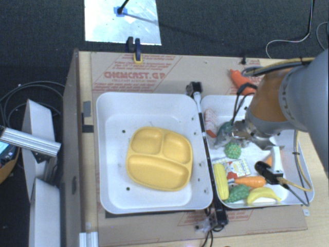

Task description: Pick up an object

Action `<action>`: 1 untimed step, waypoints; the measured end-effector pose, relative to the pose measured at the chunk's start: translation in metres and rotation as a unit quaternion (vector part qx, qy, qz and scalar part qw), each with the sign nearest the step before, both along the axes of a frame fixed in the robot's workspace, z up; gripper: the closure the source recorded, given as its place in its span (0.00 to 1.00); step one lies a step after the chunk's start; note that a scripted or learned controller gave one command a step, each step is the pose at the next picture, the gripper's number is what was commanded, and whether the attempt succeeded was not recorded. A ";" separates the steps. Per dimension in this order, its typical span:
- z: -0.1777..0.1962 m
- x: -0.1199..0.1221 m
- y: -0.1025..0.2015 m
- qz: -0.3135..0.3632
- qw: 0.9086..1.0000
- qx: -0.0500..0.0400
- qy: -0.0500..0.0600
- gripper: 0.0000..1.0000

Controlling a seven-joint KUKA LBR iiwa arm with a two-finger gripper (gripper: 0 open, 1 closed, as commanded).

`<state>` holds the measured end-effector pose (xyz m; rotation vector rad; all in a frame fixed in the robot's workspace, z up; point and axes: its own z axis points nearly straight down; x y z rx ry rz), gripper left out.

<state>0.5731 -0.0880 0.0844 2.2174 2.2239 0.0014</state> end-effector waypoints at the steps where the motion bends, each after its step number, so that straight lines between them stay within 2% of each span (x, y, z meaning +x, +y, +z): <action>1: 0.000 -0.011 -0.005 -0.001 1.000 0.000 0.001 0.00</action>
